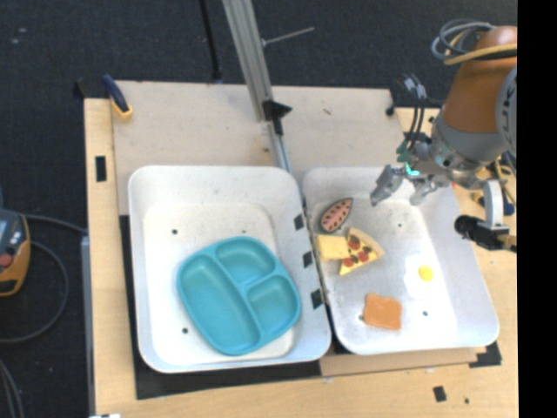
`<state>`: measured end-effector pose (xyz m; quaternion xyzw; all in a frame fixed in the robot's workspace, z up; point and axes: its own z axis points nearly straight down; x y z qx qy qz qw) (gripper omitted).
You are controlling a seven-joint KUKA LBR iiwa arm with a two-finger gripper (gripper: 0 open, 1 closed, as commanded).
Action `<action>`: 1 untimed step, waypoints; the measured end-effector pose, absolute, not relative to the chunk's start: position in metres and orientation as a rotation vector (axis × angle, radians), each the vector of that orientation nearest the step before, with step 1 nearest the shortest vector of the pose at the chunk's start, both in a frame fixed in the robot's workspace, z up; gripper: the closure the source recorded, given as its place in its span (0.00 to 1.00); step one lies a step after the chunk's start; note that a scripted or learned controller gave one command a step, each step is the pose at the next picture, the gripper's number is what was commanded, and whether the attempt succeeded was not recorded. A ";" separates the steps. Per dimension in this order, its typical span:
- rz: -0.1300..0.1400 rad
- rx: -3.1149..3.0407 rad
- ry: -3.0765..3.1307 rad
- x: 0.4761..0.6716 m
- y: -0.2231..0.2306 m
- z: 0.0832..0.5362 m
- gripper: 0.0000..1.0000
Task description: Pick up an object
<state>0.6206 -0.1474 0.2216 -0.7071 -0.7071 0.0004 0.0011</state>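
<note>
2 bins (218, 181), 1 blue tray (239, 296), approx. 5 food items (357, 252).

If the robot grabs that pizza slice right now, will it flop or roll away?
Probably neither. The pizza slice looks like a flat toy wedge, so it would likely stay stiff and not roll. It lies low in the right bin, touching a yellow piece, so pushing it may nudge that too. The tool hovers near the bin's far edge.

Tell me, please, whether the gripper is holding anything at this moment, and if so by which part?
Nothing is held. The gripper hovers open over the far end of the right bin, with no object between its fingers.
</note>
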 end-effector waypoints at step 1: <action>-0.002 -2.221 -2.223 0.622 -0.147 0.223 0.00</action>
